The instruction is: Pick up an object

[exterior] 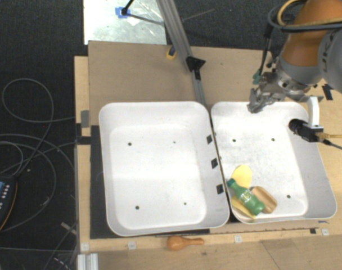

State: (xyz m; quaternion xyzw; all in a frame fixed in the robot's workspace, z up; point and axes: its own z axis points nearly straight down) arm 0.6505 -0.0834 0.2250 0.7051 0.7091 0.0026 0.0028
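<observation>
the arm point(320, 32) reaches in from the right side of the camera view, at the upper right. its rounded orange band sits at the top, with the grey wrist section just below and to the left of it. a yellow and black cable loops over the orange part. the wrist angles downward and to the left, ending in the gripper point(256, 104), which points down at a slant. the gripper's dark metal tip looks narrow and bunched together, and nothing shows between its fingers. whether they are parted or closed is too small to tell.
</observation>
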